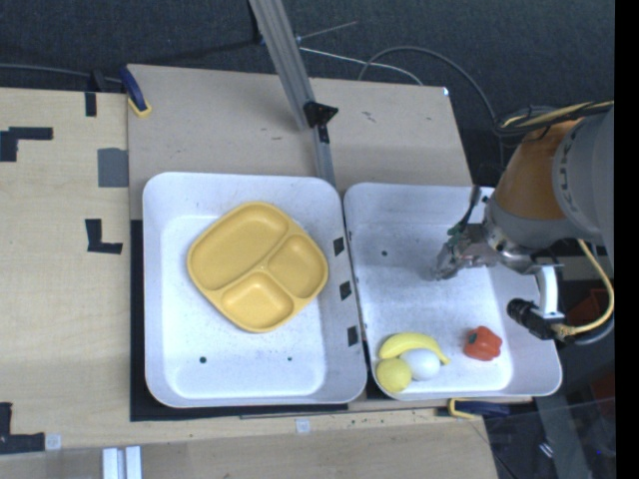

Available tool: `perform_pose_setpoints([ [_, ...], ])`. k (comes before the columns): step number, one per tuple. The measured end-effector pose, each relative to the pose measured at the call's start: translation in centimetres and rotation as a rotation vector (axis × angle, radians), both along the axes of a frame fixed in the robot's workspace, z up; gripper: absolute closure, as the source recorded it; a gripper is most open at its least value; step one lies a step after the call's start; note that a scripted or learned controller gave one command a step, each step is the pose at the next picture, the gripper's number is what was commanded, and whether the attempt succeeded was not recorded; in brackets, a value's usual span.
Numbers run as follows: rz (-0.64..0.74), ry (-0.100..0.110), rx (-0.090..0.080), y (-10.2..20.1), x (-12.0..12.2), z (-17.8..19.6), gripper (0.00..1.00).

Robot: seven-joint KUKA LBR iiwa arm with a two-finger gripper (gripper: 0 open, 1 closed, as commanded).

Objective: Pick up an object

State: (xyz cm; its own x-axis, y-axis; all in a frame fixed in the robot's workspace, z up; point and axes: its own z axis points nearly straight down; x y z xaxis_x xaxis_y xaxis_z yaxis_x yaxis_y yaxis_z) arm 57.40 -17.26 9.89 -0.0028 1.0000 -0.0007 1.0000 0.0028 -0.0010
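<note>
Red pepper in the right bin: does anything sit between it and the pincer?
Nothing visible does. The pincer is over bare bin floor, and the pepper lies nearer the front wall with open floor between. The banana cluster sits off to the pepper's side.

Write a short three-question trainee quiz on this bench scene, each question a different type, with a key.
1. True or false: the yellow divided plate lies in the same bin as the red pepper.
2. Which sits closest to the banana? A) white egg B) red pepper C) yellow divided plate
3. Fill in: the gripper is over the ____ bin in the camera view.

Key: 1 false; 2 A; 3 right.
</note>
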Motion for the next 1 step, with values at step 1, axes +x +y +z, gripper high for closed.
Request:
perform_pose_setpoints([
  [1, -0.001, -0.005, 0.000, 0.47, 0.00, 6.23, 1.00],
])
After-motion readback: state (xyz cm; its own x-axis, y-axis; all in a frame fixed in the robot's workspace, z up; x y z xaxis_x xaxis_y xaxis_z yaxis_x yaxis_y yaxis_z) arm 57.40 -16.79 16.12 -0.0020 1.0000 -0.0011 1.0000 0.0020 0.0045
